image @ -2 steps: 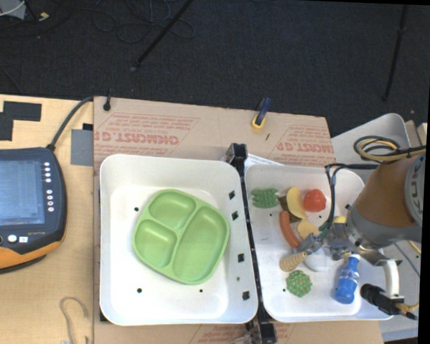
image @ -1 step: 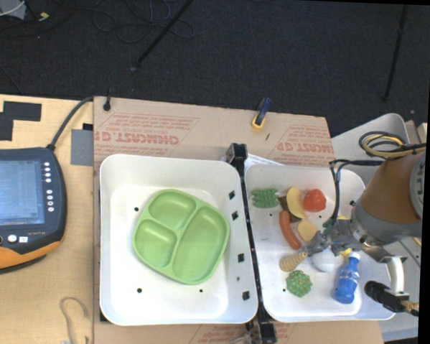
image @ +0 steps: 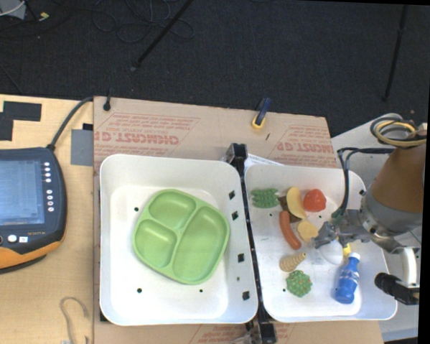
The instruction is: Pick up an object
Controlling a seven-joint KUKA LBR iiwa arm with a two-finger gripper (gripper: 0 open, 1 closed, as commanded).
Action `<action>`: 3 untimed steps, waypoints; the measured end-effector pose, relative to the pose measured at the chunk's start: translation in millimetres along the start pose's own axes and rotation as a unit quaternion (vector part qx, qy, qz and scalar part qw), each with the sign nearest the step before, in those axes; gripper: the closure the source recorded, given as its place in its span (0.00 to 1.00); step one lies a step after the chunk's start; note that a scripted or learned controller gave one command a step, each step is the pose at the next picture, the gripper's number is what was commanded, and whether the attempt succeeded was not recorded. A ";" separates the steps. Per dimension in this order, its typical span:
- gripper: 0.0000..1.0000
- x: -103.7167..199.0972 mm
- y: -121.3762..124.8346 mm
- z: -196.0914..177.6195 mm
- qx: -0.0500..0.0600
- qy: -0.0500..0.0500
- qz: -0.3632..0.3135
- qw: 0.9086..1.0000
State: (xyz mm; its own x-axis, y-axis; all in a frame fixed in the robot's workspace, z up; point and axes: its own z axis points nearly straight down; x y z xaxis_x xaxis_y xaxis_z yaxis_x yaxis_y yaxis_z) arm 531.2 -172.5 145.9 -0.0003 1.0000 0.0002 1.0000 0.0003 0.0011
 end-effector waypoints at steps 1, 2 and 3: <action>1.00 -3.9 7.1 -61.0 -0.001 -0.001 0.000 1.000; 1.00 -5.2 7.4 -82.9 0.000 0.000 0.000 1.000; 1.00 40.8 7.3 -73.7 0.003 0.001 -0.001 1.000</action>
State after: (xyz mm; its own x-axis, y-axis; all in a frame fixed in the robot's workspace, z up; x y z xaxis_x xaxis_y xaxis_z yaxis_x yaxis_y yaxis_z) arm 538.4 -131.7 219.6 -0.0031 1.0000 0.0029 1.0000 0.0031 -0.0041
